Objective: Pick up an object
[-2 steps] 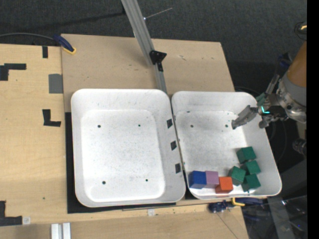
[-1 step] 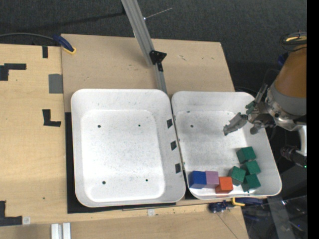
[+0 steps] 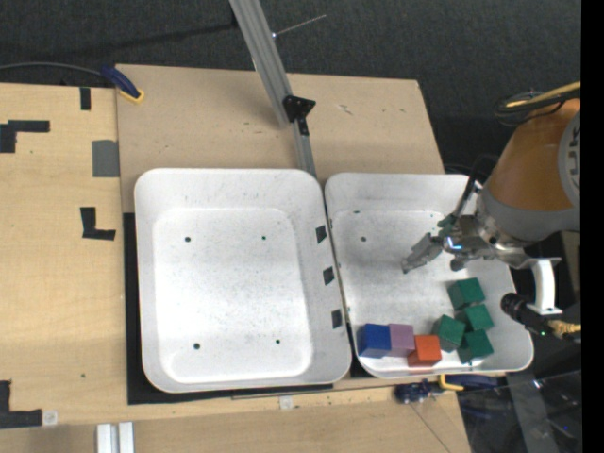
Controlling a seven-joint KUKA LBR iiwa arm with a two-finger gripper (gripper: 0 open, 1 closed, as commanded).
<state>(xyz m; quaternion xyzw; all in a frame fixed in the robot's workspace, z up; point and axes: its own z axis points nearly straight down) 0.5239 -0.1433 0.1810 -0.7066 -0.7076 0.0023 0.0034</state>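
Arm over right bin, hand low above bare floor, nothing gripped.

The arm (image 3: 533,173) reaches in from the right, orange band uppermost, wrist bent down and toward the left so the hand (image 3: 411,260) points into the right bin (image 3: 396,192). Its grey fingers (image 3: 422,250) slant down-left near the middle of that bin's floor; they look drawn close together with no object between them, though the tips are small and dark. The blocks lie apart from the hand along the bin's near edge and right corner: blue block (image 3: 375,339), purple block (image 3: 401,337), orange block (image 3: 427,349), and a cluster of green blocks (image 3: 467,319). The left bin (image 3: 226,192) sits beside it on the wooden surface (image 3: 57,253).
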